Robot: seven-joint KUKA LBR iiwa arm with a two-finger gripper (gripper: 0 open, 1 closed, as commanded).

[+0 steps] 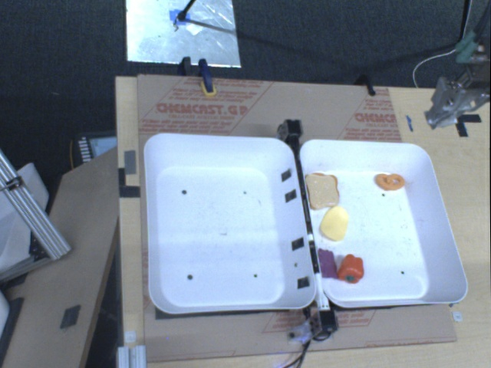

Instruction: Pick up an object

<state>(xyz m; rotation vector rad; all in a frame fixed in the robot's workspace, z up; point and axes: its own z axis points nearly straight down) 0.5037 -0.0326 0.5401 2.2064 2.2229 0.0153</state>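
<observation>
While the gripper (454, 107) hangs off past the right bin (430, 228) — too blurry to tell its state — toast (322, 190), yellow piece (334, 224), red pepper (350, 268) crowd the divider; likely miss — wall blocks a clean grasp.

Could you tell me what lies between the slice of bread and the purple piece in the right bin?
In the camera view, a pale yellow piece sits between the bread slice and the purple piece, near the right bin's left wall.

Gripper (458, 102) cut by right edge
</observation>
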